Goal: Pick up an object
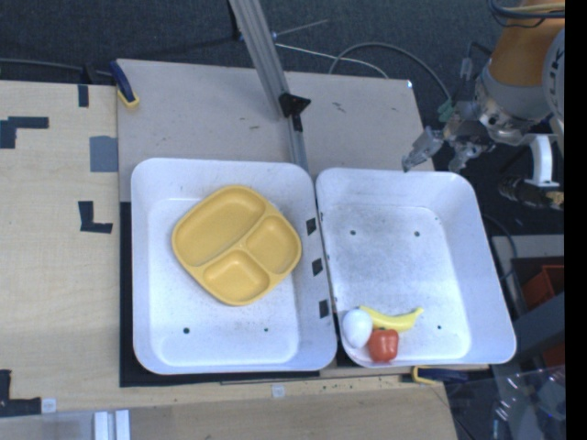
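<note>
In the left bin (151,246) lies a yellow divided plate (237,244). Three small items cluster at the near left corner of the right bin (459,246): a white egg-like ball (356,328), a yellow banana (396,318) and a red pepper (384,345), all touching. My gripper (440,151) hovers over the right bin's far rim, well away from the cluster. Its two fingers stand apart and open with nothing between them.
A slanted metal post (266,53) rises behind the gap between the bins. Cables (367,58) lie on the board behind the right bin. A blue-and-yellow clamp (124,84) sits at the board's far left corner.
</note>
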Tool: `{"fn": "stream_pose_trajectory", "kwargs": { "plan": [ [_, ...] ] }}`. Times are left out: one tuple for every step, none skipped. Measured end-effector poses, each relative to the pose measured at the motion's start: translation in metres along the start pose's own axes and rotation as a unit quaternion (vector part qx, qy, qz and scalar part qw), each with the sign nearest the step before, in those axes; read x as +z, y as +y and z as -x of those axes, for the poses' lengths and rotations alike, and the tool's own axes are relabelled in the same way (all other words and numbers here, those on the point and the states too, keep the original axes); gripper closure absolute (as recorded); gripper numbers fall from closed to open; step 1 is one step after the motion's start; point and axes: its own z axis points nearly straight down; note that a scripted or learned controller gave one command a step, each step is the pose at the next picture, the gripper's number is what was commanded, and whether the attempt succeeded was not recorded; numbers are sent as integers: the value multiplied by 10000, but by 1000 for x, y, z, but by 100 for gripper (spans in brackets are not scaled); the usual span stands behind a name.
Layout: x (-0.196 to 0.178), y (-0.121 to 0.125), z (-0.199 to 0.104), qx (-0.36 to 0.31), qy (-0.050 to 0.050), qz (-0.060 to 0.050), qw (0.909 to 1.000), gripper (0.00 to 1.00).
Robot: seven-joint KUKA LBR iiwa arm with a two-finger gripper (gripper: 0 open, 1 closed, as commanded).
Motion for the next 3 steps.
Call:
{"fn": "stream_pose_trajectory", "kwargs": {
  "plan": [
    [0,0,0,3,-2,-2,10000,0],
    [64,3,-3,1,3,-33,10000,0],
    [110,-3,-8,0,0,-23,10000,0]
  ]
}}
